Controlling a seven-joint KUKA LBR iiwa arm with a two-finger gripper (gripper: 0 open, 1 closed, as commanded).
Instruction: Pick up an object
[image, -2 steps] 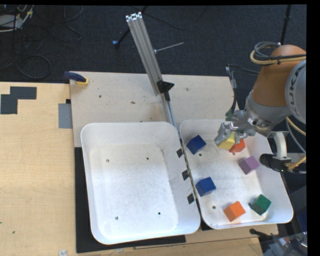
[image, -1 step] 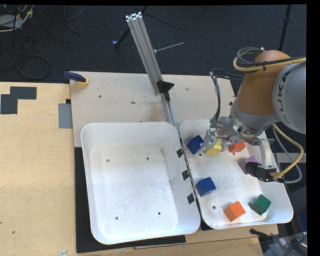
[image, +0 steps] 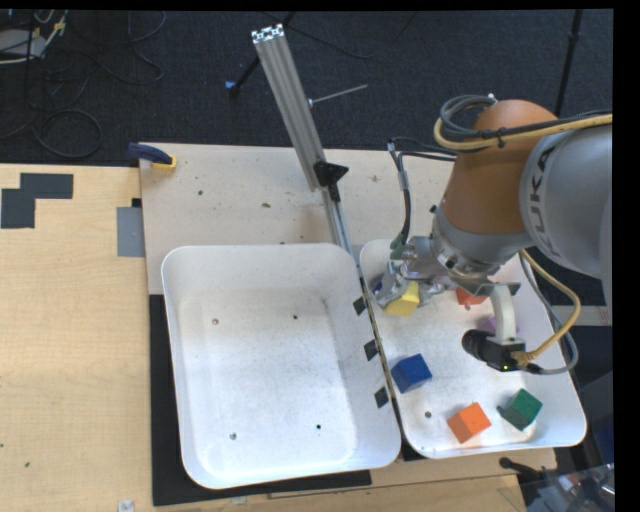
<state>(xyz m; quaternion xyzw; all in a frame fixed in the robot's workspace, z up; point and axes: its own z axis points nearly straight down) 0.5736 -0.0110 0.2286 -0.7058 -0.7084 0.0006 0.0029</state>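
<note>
My gripper (image: 408, 283) hangs low over the far left part of the right bin (image: 566, 425), close to the wall between the two bins. A yellow block (image: 402, 300) lies tilted right at its tip, touching or nearly touching it. Whether the block is gripped is hidden by the wrist. A small blue piece (image: 380, 289) peeks out just left of the yellow block. Nearer the front of the same bin lie a blue cube (image: 411, 372), an orange cube (image: 469, 421) and a green cube (image: 521, 409).
A red piece (image: 470, 297) and a purple piece (image: 487, 326) show partly under the arm. The left bin (image: 172, 268) sits beside the right one. A slanted metal post (image: 296, 110) rises behind the bins. A black cable plug (image: 489, 350) hangs off the arm.
</note>
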